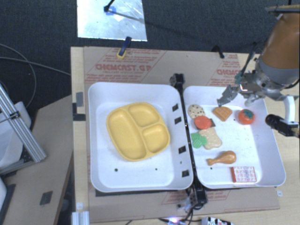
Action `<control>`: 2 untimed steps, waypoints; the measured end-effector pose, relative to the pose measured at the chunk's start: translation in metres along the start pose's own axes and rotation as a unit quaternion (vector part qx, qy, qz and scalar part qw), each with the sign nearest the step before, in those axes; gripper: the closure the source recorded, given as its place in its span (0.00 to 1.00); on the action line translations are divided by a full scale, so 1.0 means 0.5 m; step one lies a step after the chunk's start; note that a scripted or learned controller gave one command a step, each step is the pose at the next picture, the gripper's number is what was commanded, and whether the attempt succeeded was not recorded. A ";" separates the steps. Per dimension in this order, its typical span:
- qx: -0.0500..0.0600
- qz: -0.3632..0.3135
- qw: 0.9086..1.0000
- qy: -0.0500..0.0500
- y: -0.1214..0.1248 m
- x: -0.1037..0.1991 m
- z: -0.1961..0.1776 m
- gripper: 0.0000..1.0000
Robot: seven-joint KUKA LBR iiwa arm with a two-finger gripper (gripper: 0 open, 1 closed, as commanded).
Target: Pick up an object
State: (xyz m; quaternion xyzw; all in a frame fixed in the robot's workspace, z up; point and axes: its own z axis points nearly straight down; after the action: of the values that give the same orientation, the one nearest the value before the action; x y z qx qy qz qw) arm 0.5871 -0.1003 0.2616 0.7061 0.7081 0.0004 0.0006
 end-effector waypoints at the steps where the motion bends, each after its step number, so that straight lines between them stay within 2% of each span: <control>1: 0.005 0.002 1.000 0.000 -0.022 -0.060 0.229 0.00; 2: -0.002 -0.003 1.000 0.001 -0.003 0.055 0.150 0.00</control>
State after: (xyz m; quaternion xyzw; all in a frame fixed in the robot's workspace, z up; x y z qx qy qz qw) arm 0.5854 -0.0729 0.1866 0.7038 0.7104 0.0021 0.0015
